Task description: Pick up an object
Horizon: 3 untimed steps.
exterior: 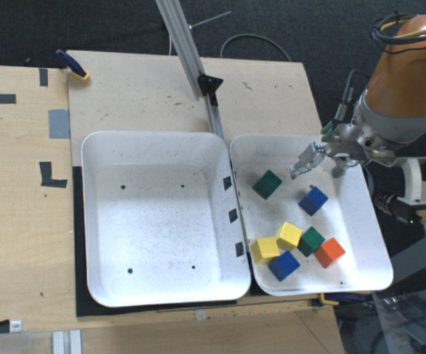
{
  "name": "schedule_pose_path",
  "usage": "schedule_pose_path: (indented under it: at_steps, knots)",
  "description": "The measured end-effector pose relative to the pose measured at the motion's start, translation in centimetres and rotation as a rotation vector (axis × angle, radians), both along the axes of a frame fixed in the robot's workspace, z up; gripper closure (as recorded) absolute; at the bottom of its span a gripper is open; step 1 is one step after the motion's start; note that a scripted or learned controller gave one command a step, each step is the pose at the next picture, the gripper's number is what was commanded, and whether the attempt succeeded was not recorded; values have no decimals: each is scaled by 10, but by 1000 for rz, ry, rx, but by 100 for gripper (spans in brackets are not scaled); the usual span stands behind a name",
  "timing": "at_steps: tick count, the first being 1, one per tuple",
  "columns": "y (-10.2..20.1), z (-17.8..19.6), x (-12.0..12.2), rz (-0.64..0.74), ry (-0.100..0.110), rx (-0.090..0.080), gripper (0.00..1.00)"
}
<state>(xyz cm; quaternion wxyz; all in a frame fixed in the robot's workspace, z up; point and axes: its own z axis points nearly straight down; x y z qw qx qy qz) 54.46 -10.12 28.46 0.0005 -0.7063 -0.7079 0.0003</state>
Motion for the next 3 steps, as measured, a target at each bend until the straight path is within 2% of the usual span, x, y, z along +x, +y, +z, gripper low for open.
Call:
schedule_pose_path:
  at_steps: [1,3]
  knots:
    - [0,0,0,0,0,0,0]
    - [-7,-127,-4,-2,8,0,0]
